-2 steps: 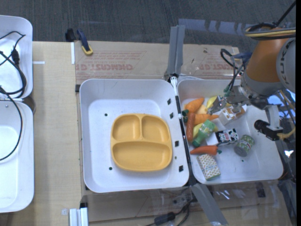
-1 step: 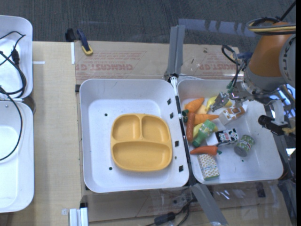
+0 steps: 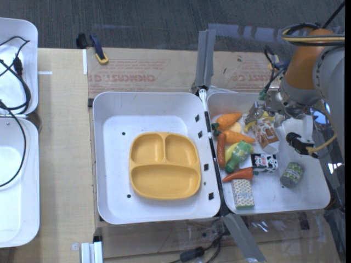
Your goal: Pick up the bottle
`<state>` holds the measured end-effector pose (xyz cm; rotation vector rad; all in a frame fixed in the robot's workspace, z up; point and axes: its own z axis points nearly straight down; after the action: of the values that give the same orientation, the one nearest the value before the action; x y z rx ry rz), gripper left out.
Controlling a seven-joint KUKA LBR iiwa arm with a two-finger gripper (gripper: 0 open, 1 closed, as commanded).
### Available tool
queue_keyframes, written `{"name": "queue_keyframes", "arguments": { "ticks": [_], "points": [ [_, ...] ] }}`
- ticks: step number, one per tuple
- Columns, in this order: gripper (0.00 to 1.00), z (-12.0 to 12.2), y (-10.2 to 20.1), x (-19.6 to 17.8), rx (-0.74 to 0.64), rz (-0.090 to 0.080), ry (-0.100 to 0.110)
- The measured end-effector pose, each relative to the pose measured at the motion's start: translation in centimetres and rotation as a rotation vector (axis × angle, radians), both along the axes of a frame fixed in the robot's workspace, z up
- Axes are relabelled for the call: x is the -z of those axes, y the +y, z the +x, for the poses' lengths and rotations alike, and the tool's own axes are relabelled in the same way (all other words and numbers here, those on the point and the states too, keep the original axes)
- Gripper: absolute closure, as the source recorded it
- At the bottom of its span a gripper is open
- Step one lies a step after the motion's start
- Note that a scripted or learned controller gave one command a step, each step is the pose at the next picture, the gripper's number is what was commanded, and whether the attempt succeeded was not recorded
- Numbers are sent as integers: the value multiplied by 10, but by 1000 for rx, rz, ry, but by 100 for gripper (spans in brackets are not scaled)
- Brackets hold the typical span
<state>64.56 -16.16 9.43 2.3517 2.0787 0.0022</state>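
Bottle: I read the green bottle (image 3: pixel 238 155) as the task's thing; it lies tilted in the right bin (image 3: pixel 307 201), left of the bin's middle, green body with a lighter patch, too small for me to read any label.
Carrots: one carrot (image 3: pixel 228 119) at 12 o'clock from the bottle, another carrot (image 3: pixel 239 137) just above it and touching or nearly so, a reddish one (image 3: pixel 221 149) upright along its 9 o'clock side, and a fourth (image 3: pixel 238 175) at 6 o'clock, just beneath it.
Carton: a small black-and-white carton (image 3: pixel 264 162) sits at 3 o'clock, just beside the bottle.
Box: a pale green-speckled box (image 3: pixel 243 194) lies at 6 o'clock, below the low carrot, near the bin's front wall.
Can: a greenish can (image 3: pixel 292 175) stands well apart at 4 o'clock.
Packet: a brown packet (image 3: pixel 267 133) lies at 1 o'clock, close under the gripper.
Crowding: I see the bottle hemmed in on nearly every side; its top face is bare.
Gripper: the gripper (image 3: pixel 258 114) hangs over the bin's far part at 1 o'clock from the bottle, apart from it; I cannot tell how far its fingers are spread, nor whether it touches the packet.
Left bin: the left bin (image 3: pixel 109 201) holds a yellow divided plate (image 3: pixel 164 165).
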Motion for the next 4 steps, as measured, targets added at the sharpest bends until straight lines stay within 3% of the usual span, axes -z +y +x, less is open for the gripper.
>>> {"name": "queue_keyframes", "arguments": {
  "ticks": [1,2,3,4],
  "points": [
    [0,-83,69,3,-69,1,5],
    [100,-83,67,-6,-62,1,5],
    [0,-83,64,-7,-60,-4,4],
    [0,-148,68,0,0,-1,-3]
  ]
}}
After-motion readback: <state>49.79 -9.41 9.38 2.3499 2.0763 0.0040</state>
